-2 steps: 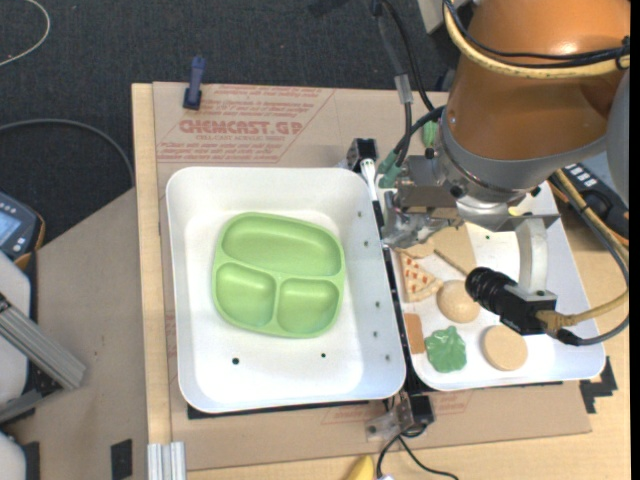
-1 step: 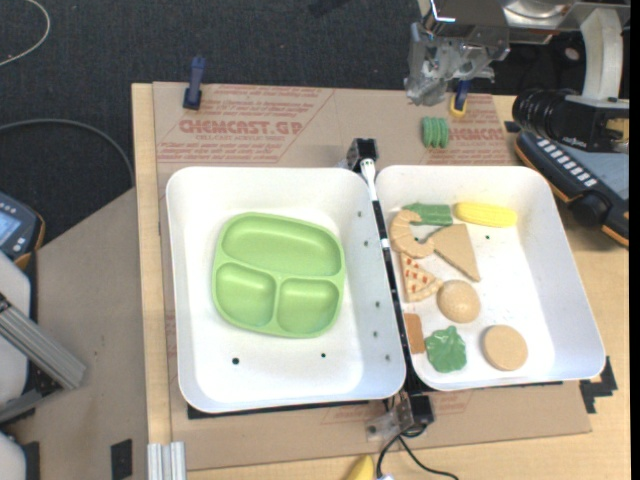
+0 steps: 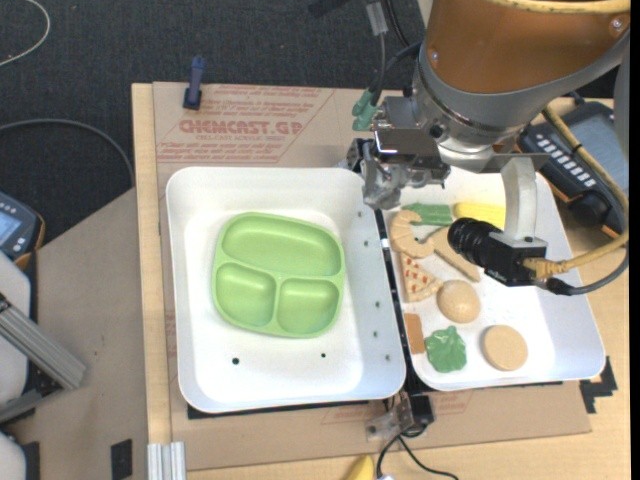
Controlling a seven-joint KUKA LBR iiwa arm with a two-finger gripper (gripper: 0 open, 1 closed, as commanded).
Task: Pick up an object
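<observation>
- Brown cardboard (image 3: 250,123) printed with red lettering covers the bench beneath two white bins, with dark carpet beyond.
- Gripper (image 3: 385,190) hangs from the grey-and-orange arm (image 3: 520,48) at the far-left corner of the right bin (image 3: 575,343), over the seam between the bins; whether it is released or clenched cannot be told from this angle.
- Just beside it in that bin lie a tan pretzel-shaped toy (image 3: 410,233), a green piece (image 3: 432,212) and a yellow piece (image 3: 482,211).
- Nearer the bin's front edge sit a pizza slice toy (image 3: 420,280), a beige egg-like object (image 3: 458,301), a green leafy toy (image 3: 446,349) and a round tan cookie (image 3: 504,347).
- Left of that bin, the left bin (image 3: 195,268) holds a green divided plate (image 3: 278,273).
</observation>
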